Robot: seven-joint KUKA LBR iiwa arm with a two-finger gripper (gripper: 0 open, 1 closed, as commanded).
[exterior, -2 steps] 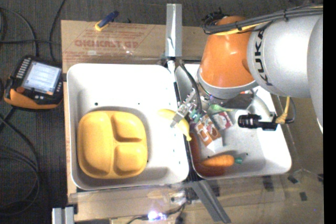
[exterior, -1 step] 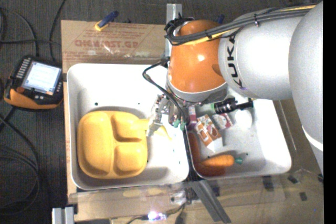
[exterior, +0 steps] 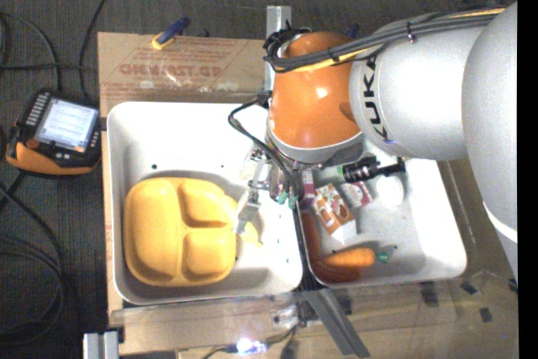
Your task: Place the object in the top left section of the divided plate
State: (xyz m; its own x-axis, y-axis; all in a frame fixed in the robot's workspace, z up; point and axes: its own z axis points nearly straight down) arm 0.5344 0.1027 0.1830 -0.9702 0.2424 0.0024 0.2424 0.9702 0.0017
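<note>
A yellow divided plate (exterior: 151, 231) lies in the left bin (exterior: 168, 130), towards its front left. It has one long section on the left and two smaller ones on the right. My gripper (exterior: 250, 213) hangs just past the plate's right rim, level with the upper right section, under the orange wrist band. Whether anything is held in it is hidden by the wrist. A small pale yellowish thing (exterior: 250, 236) lies on the bin floor just below the gripper, against the plate's right edge.
The right bin (exterior: 437, 248) holds a carrot (exterior: 346, 258), a brown sausage-like thing (exterior: 309, 233), printed packets (exterior: 333, 209) and a black bottle (exterior: 371, 171). The arm covers much of that bin. A teach pendant (exterior: 55, 130) sits left of the bench.
</note>
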